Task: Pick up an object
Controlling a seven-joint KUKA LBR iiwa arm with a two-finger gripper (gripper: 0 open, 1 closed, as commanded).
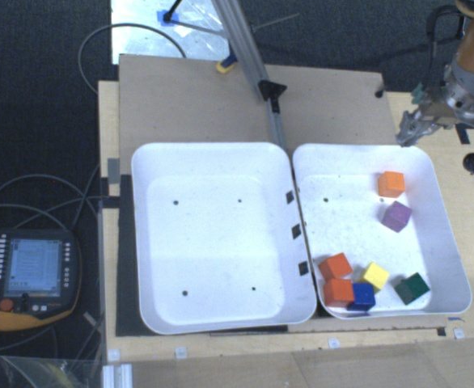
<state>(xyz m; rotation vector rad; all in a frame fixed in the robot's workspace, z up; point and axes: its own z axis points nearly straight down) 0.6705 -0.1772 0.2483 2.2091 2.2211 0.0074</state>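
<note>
The right bin [441,208] holds several small blocks. An orange block [391,183] and a purple block [395,216] lie in its upper part. Near the front edge sit two orange blocks [336,277], a yellow one [375,276], a blue one [363,295] and a dark green one [412,288]. My gripper [412,128] hangs above the back right corner of this bin, off to the upper right of the orange block, with nothing visible between its fingers.
The left bin [213,233] adjoins the right one along a shared middle rim. A slanted metal pole [245,39] crosses the bench behind the bins. A teach pendant [28,277] lies on the floor at the left.
</note>
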